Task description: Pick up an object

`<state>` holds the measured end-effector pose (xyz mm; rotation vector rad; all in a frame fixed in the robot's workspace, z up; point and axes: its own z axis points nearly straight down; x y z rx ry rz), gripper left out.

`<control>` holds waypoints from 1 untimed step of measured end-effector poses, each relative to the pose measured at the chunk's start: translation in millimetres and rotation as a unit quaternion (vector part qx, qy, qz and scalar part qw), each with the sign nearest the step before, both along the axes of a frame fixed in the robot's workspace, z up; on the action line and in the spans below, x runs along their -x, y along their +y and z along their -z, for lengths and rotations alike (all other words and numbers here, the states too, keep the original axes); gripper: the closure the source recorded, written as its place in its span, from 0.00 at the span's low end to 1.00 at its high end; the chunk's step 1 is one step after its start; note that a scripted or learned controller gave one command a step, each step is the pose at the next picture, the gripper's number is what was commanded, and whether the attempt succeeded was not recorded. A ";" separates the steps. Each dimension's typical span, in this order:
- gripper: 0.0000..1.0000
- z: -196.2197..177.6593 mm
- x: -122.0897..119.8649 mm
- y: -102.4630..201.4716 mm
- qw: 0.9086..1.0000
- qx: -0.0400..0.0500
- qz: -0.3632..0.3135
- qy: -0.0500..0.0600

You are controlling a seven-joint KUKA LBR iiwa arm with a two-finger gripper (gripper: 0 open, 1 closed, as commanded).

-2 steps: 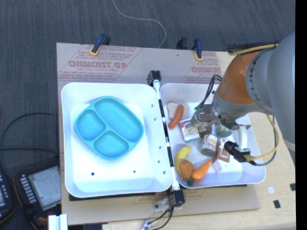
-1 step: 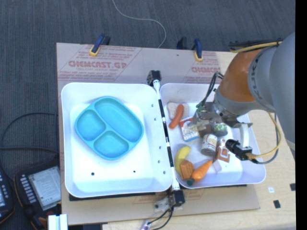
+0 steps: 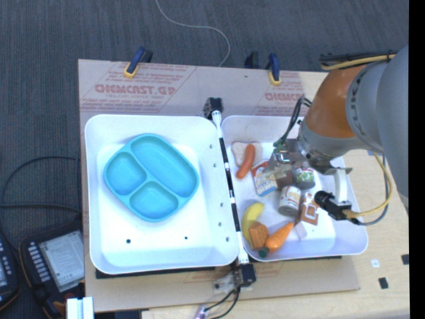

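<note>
In the right-hand shallow white plastic bin, the grey arm with its orange band has its wrist lowered over a tight heap of small toy foods, so the claw sits right among the things it could take. Whether the claw is apart, together or clamped on anything I cannot tell; the wrist body and the clutter hide it.

The candidates lie crowded on the bin floor: a slim orange-red sausage-shaped toy near the bin's left wall, a blue-and-white printed packet just beside it, a small round grey tin under the wrist, a yellow banana-like piece and an orange carrot with a green tip toward the near rim. They touch or overlap, probably because they were tipped in loose, which would make a clean grip on one piece harder.

The left white bin carries a light-blue three-compartment plastic tray, well apart from the arm. Both bins rest on a brown cardboard sheet clipped to the counter, likely to keep them from sliding.
</note>
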<state>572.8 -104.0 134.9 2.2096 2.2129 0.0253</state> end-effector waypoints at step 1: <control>0.00 0.6 0.4 0.0 1.000 0.000 0.000 0.001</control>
